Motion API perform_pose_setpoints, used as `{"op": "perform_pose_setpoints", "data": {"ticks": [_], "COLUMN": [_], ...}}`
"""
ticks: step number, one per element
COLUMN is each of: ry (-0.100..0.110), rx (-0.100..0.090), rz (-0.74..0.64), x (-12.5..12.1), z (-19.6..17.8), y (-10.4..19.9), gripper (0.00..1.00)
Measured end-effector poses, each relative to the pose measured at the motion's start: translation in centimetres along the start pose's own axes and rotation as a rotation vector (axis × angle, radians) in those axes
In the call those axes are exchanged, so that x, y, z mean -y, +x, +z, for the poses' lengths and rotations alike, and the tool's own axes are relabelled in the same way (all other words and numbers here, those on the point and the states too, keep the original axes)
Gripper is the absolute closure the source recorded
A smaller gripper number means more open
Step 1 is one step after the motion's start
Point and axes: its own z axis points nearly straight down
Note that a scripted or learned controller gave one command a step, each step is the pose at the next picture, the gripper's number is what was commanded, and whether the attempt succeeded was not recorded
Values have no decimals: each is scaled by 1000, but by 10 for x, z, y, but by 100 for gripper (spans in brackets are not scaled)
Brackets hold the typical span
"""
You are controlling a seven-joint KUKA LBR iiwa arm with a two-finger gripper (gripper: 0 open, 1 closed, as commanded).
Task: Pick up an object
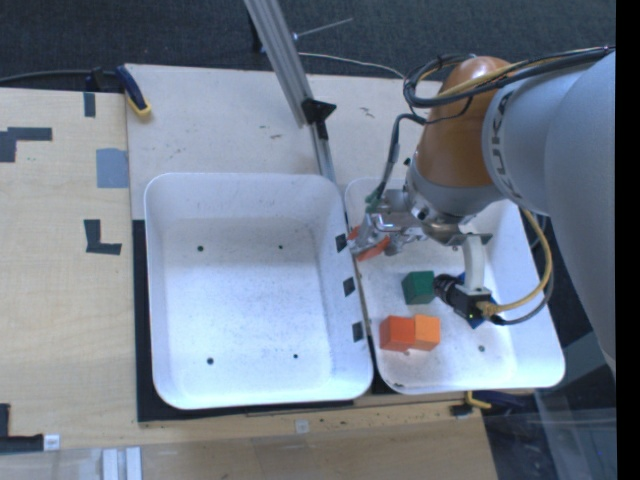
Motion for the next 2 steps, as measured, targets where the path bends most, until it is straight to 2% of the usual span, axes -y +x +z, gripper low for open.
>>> {"op": "perform_pose_setpoints", "data": {"ticks": [1,2], "ry": [-1,11], "rx": [5,3], "rz": [7,3], "x": [-35,-47], "z": [-46,8], "y": [-1,61], "gripper": [100,100]}}
